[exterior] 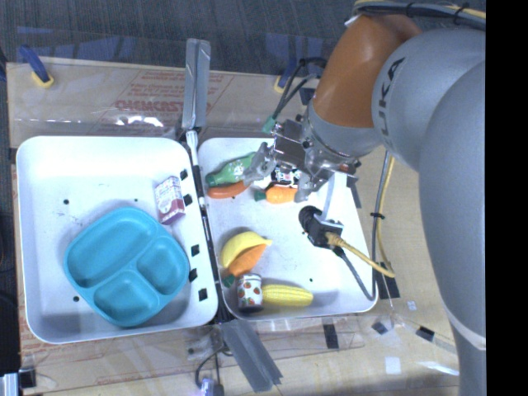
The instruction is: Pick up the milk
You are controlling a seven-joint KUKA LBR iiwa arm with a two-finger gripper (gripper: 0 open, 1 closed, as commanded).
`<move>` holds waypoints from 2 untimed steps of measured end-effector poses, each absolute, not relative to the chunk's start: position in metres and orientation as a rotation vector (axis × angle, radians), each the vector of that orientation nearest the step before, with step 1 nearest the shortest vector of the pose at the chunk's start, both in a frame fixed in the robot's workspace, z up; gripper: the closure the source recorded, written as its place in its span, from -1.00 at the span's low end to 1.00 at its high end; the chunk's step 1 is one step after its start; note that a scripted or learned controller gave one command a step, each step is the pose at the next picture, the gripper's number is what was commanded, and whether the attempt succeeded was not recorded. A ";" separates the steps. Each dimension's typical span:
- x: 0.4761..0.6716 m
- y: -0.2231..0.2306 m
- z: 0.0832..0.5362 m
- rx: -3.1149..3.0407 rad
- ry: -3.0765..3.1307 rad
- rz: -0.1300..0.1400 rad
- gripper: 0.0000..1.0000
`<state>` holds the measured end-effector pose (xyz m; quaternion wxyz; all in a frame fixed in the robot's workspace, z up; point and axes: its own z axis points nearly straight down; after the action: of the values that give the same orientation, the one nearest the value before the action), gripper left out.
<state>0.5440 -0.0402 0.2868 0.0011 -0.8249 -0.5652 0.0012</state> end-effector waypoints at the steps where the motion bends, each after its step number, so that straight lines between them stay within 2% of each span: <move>1: 0.528 -0.098 0.168 -2.760 -1.491 0.009 -1.00; 2: 0.609 -0.120 0.279 -2.795 -1.428 0.003 -1.00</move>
<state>0.6092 -0.1205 0.2789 0.0014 -0.8905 -0.4549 0.0008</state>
